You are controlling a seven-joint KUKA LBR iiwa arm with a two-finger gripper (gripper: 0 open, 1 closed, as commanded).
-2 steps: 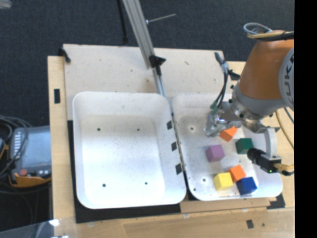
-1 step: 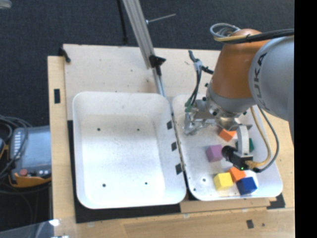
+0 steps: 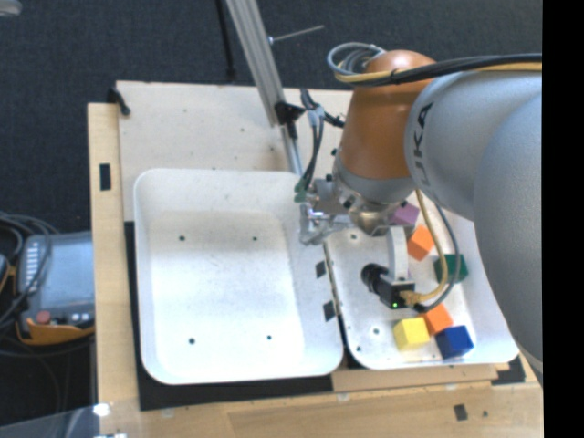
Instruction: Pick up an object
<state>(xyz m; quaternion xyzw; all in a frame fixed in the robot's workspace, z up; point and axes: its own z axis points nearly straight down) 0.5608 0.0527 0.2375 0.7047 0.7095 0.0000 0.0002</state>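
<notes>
The fingers (image 3: 315,219) are seen under the arm's wrist, over the rims where the left bin (image 3: 219,272) and the right bin (image 3: 365,349) meet; how wide they stand cannot be told. A purple block (image 3: 404,213) and an orange block (image 3: 421,242) lie near, at 3 o'clock from the fingers, untouched. A yellow block (image 3: 411,333) and a blue block (image 3: 453,340) are found at 5 o'clock, well apart.

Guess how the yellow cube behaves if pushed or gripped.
The yellow cube has flat faces, so it likely slides, not rolls. It looks rigid; parallel sides should suit a pinch. The orange cube and blue cube sit close, so a push may shove them too.
</notes>
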